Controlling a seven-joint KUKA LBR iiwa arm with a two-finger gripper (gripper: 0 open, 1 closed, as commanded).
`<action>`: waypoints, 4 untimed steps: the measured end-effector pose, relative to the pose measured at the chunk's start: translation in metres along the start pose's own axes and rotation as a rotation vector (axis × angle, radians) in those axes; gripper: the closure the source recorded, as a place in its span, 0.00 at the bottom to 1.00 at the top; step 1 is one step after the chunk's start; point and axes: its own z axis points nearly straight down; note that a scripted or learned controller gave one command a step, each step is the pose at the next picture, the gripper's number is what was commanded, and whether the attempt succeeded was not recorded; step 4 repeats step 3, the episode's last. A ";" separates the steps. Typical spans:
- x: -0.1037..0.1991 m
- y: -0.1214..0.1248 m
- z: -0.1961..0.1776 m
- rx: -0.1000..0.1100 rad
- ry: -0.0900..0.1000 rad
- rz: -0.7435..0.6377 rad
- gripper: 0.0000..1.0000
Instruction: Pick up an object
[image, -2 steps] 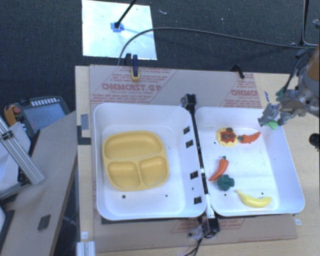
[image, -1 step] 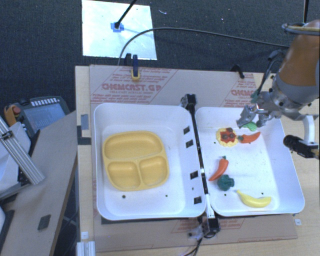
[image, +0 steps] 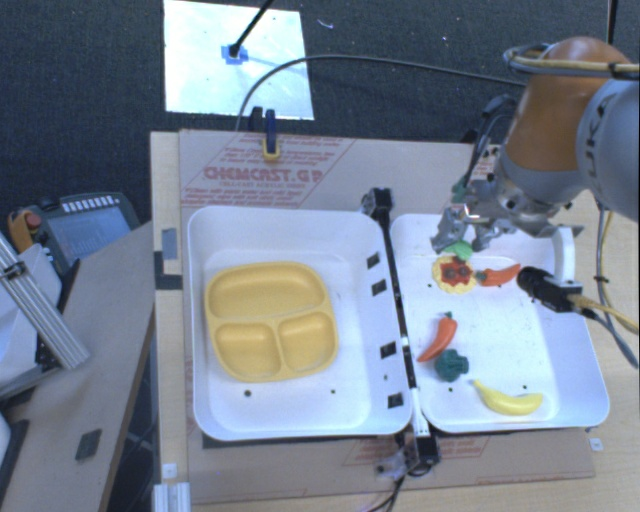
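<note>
The right bin (image: 560, 340) holds several toy foods. A yellow pizza slice with red topping (image: 455, 275) lies near the bin's far left, with an orange carrot (image: 499, 274) just to its right. A small green piece (image: 458, 250) sits at the pizza's far edge. My gripper (image: 465, 236) hangs low directly over that green piece, at the bin's far side. Nearer the front lie a red-orange chili pepper (image: 438, 337), a green broccoli (image: 450, 365) and a yellow banana (image: 508, 399).
The left bin (image: 200, 400) holds a yellow divided tray (image: 270, 320). A black divider strip (image: 392, 300) runs between the bins. A black connector with cables (image: 545, 285) hangs from the arm over the right bin's right side. A pendant (image: 85, 230) sits off to the left.
</note>
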 end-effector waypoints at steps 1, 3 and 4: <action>0.053 0.008 0.016 0.001 0.001 0.000 1.00; 0.142 0.003 0.025 0.000 0.000 0.000 1.00; 0.142 0.003 0.025 0.000 0.000 0.000 1.00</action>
